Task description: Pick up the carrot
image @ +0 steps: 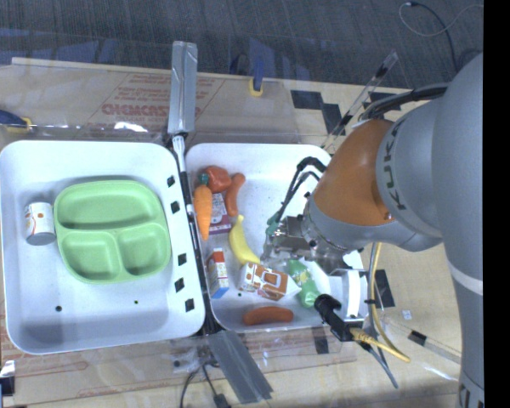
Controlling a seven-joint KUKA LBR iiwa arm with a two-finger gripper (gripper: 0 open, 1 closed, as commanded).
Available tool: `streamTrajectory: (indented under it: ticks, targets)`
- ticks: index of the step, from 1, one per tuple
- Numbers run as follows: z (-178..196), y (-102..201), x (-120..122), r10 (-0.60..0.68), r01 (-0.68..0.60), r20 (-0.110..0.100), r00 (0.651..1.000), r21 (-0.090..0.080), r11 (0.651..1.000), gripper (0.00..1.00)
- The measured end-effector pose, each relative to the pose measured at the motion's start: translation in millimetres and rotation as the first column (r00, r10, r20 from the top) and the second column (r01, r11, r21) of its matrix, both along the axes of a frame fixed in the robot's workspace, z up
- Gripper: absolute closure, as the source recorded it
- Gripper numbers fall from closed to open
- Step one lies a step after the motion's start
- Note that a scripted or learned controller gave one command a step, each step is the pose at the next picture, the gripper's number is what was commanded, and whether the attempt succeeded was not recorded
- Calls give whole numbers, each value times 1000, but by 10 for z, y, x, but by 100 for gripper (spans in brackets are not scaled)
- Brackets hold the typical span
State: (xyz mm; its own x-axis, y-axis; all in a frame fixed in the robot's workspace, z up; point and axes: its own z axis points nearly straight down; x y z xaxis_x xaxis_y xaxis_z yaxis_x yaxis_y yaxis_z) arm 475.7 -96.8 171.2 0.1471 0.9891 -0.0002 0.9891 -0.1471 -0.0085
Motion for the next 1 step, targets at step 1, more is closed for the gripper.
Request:
streamTrajectory:
  ticks: [1]
  targets:
    - [92,2,7,5,-5,-2,1000,0,1000,100]
